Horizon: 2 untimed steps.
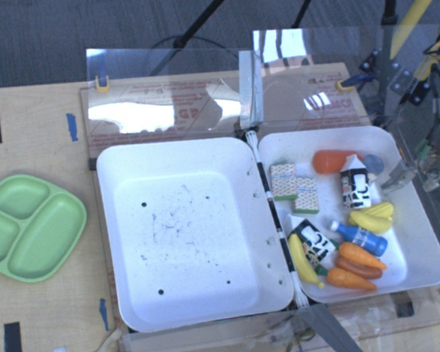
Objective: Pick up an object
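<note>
The right bin [419,229] holds several objects. An orange-red piece [331,160] lies at the back, next to a black-and-white bottle [356,186]. Two patterned boxes [295,187] sit near the divider. Toward the front lie a yellow banana [299,261], a black-and-white carton [316,244], a blue bottle [359,235], two carrots [357,265] and a yellow fruit [372,215]. My gripper [397,178] appears as a grey shape at the bin's right rim, to the right of the black-and-white bottle, with nothing visibly held.
The left bin [116,220] has a scuffed white floor. A green divided plate [30,226] lies on the wooden bench to the left. Clear panels [166,99] stand behind both bins. Tripod legs and cables crowd the far right.
</note>
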Each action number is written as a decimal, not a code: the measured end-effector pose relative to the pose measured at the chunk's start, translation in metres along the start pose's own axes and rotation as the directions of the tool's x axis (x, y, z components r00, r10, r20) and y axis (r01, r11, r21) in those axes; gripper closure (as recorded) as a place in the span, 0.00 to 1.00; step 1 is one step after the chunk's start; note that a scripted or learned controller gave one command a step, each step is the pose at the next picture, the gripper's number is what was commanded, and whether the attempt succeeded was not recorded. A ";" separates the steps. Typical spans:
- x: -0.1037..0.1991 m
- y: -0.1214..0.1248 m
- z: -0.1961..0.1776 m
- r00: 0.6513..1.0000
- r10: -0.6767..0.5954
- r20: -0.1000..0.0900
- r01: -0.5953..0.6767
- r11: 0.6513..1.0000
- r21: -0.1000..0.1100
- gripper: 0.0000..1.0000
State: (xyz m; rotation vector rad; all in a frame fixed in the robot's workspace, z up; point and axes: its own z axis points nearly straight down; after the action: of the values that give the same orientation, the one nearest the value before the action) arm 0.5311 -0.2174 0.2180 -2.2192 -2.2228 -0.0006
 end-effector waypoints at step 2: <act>0.042 0.087 0.046 0.986 -0.168 0.002 0.168 0.986 -0.003 1.00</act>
State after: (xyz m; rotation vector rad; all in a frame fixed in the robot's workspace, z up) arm 0.6175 -0.1753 0.1721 -2.0269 -2.4045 -0.0022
